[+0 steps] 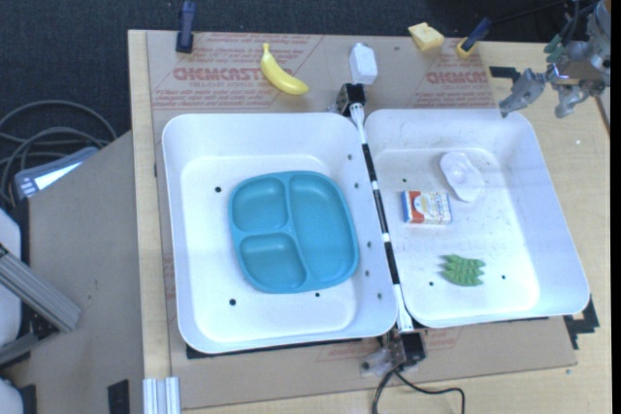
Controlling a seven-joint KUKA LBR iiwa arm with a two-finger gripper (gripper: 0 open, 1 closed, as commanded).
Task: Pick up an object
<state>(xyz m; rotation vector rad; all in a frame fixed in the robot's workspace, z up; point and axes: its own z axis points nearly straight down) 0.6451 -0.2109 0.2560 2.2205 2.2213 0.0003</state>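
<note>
The right bin (543, 208) holds a white rounded object (463, 175), a small red, white and blue packet (427, 207) and a green ridged item (463, 270). My gripper (540, 98) hangs over the bin's far right corner, away from all three. Its fingers are spread open and nothing sits between them. A blue divided plate (291, 230) lies in the left bin (194, 208).
A yellow banana (281, 73), a white object (363, 63), a yellow block (425, 36) and a blue clip (184, 24) lie on the cardboard behind the bins. A black divider (374, 199) runs between the bins.
</note>
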